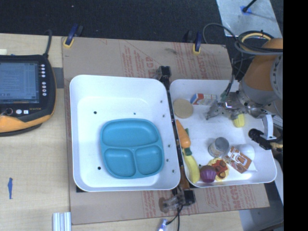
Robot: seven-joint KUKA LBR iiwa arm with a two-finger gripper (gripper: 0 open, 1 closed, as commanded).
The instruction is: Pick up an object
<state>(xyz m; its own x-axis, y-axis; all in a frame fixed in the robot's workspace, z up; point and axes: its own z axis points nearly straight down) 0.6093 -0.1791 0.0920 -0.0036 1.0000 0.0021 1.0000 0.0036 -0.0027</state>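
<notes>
My gripper (222, 110) hangs over the back of the right bin (202, 88), its grey fingers spread apart with nothing between them. A small white and red carton (202, 99) lies just left of it and a yellow piece (238, 121) just right of it. A tan round disc (183, 108) sits at the bin's left. Further forward are a grey can (220, 147), an orange carrot (182, 134), a yellow banana (191, 166), a purple fruit (208, 174), small red pieces (219, 166) and a brown and white packet (239, 159).
The left bin (86, 95) holds a blue divided plate (131, 147). A tablet-like pendant (24, 93) lies on the bench at far left. Cables and the arm's grey and orange body (262, 71) crowd the right bin's back right corner.
</notes>
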